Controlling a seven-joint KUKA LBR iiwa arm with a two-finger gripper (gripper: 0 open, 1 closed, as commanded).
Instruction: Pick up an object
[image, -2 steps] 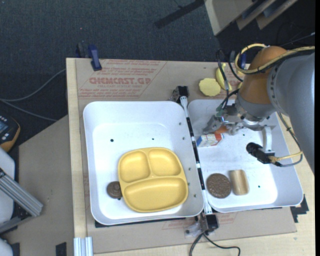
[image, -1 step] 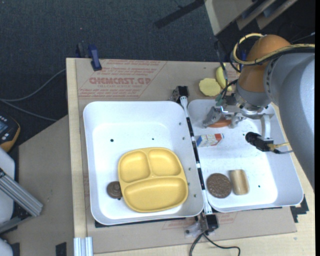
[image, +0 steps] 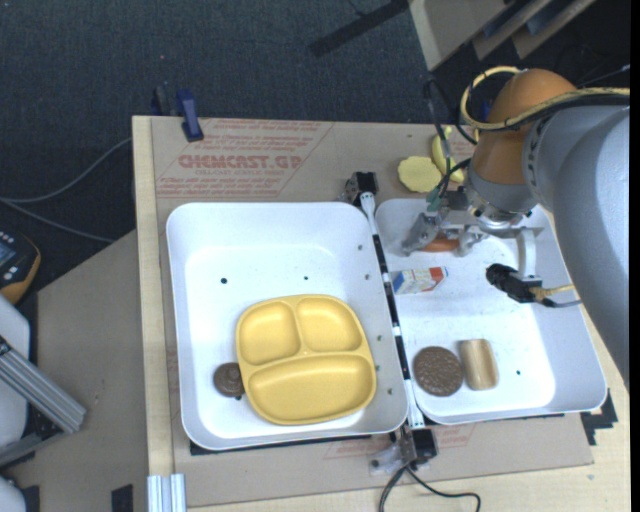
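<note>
While my gripper (image: 437, 232) hangs low over the far left corner of the right bin (image: 560, 380), I cannot tell how it is set; the wrist and cabling blur it.

Just in front of me lies one small white carton (image: 418, 280) with red and blue print, close against the wall where the two bins meet. Nearer the front of this same bin sit one brown round disc (image: 438, 370) and one tan cylinder (image: 479, 363), side by side and touching or nearly so. A black connector (image: 512, 283) on a cable juts over the bin to the carton's right. That makes three loose things here.

My own grey arm (image: 585, 200) covers the far right of this bin. White floor lies open between the carton and the disc, and along the front right.

Across the divider, the left bin (image: 200, 260) holds one yellow divided tray (image: 303, 357) and one small brown disc (image: 229, 379) tucked against the tray's left edge. Its far half is bare.

Beyond the bins, one yellow piece (image: 418, 173) rests on the bench (image: 250, 160), and a blue clip (image: 188, 115) at the far left corner.
</note>
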